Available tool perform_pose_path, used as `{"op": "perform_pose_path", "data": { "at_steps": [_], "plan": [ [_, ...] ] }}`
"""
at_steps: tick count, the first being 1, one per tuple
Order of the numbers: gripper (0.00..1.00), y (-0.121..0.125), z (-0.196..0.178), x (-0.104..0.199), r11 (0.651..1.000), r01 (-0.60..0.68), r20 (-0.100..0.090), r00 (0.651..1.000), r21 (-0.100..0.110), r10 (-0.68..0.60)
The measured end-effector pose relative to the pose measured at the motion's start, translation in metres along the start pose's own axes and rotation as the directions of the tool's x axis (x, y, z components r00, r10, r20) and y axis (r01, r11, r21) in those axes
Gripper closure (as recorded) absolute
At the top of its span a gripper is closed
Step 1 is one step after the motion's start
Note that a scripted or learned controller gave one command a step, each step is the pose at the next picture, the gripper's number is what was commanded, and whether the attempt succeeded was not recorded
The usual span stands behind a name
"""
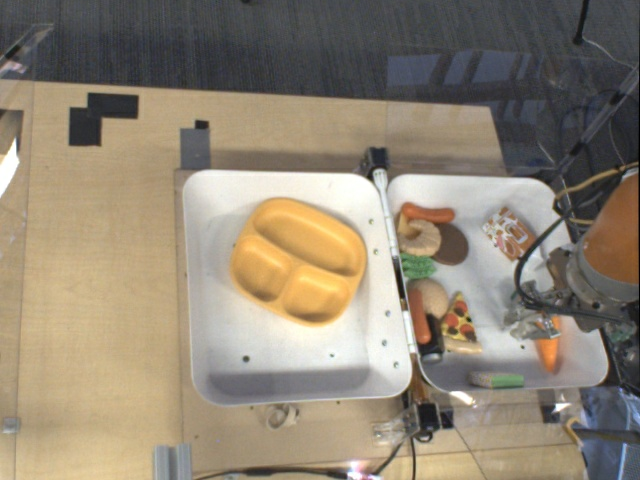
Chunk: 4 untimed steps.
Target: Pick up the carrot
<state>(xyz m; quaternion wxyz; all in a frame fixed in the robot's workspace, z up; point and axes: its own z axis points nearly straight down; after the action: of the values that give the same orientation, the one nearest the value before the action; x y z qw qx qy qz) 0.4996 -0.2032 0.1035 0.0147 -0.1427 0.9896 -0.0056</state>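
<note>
The carrot lies in the near right corner of the right bin, its long axis running roughly near to far, the narrow tip pointing toward the near rim and the thicker end tucked under the gripper. Only the lower orange part shows; the upper end is covered by the tool, so its full length cannot be read. The gripper sits right over that upper end, touching or just above it, and whether it is spread or closed on the carrot cannot be told, since its metal parts blur together with cables. Just left of the carrot, along the near wall, lies a green and pale stick-shaped piece. Farther in, a pizza slice rests beside a red and black item by the left wall, with a beige rounded item and a green leafy piece beyond. Toward the far side sit a bagel-like ring, a brown disc, a sausage and a printed packet. The arm, cut off by the right edge, shows its orange band. In the left bin a yellow divided plate rests tilted.
</note>
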Motion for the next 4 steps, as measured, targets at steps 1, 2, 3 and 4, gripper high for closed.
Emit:
{"op": "perform_pose_path", "data": {
  "at_steps": [1, 2, 3, 4],
  "plan": [
    [0.0, 0.0, 0.0, 0.0, 1.0, 0.0, -0.001, 1.0, 0.0, 0.0],
    [1.0, 0.0, -0.012, -0.005, 1.0, 0.006, 0.01, 1.0, 0.005, -0.006],
    [0.0, 0.0, -0.012, -0.005, 1.0, 0.006, 0.009, 1.0, 0.005, -0.006],
    [0.0, -0.002, 0.013, 0.002, 0.973, -0.232, -0.014, 0.973, -0.004, 0.232]
  ]
}}
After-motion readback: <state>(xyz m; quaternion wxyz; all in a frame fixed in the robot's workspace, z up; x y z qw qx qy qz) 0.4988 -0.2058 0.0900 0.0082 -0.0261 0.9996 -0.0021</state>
